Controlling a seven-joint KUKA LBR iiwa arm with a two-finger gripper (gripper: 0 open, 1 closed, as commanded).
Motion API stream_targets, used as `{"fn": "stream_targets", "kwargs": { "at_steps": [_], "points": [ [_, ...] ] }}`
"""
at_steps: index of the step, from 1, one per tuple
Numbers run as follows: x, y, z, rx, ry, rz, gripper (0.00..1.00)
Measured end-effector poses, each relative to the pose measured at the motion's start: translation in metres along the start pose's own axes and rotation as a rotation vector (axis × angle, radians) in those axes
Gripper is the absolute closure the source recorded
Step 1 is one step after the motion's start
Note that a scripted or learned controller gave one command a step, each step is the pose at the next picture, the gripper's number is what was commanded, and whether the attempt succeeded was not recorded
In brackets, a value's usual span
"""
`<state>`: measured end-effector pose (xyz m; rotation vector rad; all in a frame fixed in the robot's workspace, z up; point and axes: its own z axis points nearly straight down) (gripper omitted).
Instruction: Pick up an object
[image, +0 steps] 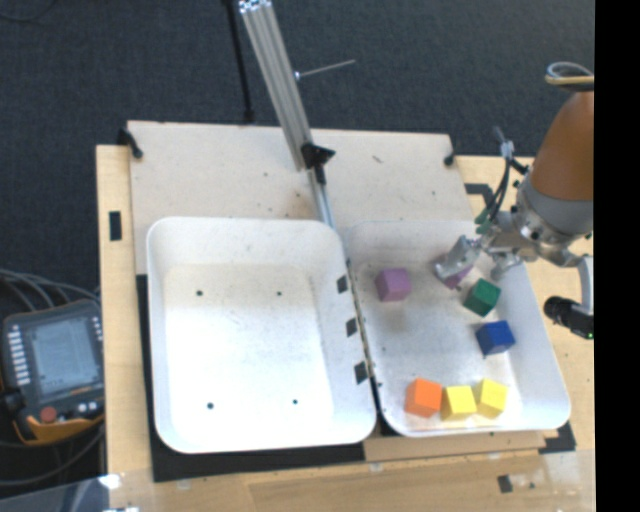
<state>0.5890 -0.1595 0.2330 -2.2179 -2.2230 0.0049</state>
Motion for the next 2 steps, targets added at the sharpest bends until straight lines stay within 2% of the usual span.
{"fn": "stream_targets", "kwargs": {
  "at_steps": [1,2],
  "points": [
    [-0.01,-0.005,0.048,0.001,0.0,0.004,0.0],
    [-0.006,-0.009,0.092,0.001,0.0,0.005,0.0]
  ]
}}
